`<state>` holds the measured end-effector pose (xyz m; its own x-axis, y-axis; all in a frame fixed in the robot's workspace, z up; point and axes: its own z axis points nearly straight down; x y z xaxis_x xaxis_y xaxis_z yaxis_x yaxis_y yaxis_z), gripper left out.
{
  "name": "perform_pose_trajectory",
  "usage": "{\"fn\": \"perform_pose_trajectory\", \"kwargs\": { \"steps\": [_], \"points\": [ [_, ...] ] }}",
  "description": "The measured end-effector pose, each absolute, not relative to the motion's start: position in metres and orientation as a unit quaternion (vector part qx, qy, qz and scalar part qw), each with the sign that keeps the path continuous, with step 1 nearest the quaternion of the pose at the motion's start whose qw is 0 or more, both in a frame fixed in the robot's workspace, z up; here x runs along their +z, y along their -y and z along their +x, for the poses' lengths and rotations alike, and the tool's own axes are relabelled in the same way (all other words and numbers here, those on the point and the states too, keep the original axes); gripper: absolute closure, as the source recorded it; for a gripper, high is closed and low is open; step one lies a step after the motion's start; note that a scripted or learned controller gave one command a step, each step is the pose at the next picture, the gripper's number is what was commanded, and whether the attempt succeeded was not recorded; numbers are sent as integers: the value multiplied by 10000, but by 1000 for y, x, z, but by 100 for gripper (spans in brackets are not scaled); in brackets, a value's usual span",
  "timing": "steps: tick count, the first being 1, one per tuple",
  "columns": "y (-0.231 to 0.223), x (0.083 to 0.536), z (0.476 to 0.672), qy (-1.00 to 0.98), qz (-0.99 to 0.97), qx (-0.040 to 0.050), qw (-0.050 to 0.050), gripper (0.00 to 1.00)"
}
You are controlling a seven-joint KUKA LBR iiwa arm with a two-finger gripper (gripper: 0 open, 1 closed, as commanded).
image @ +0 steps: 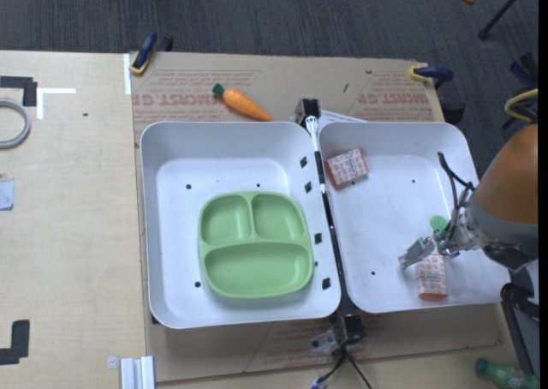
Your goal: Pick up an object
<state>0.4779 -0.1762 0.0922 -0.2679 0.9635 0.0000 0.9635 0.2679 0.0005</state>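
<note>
Low in the right bin (385,207), at the frame's lower right, the jaws (425,252) hang open just above a packet (431,278) that lies unlifted, so the pick looks barely begun.

My claw (425,252) looks like bare dull metal. Both bins (390,207) are smooth white plastic, the green tray (254,244) in the left one matt plastic, cardboard (282,79) underneath.
</note>
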Motion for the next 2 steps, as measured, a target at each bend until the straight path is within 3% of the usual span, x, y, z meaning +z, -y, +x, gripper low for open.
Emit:
{"fn": "perform_pose_trajectory", "kwargs": {
  "steps": [1, 2],
  "points": [
    [177, 102, 479, -7955, 6059, 7, 13, 100],
    [177, 102, 479, -7956, 6058, 7, 14, 0]
  ]
}}
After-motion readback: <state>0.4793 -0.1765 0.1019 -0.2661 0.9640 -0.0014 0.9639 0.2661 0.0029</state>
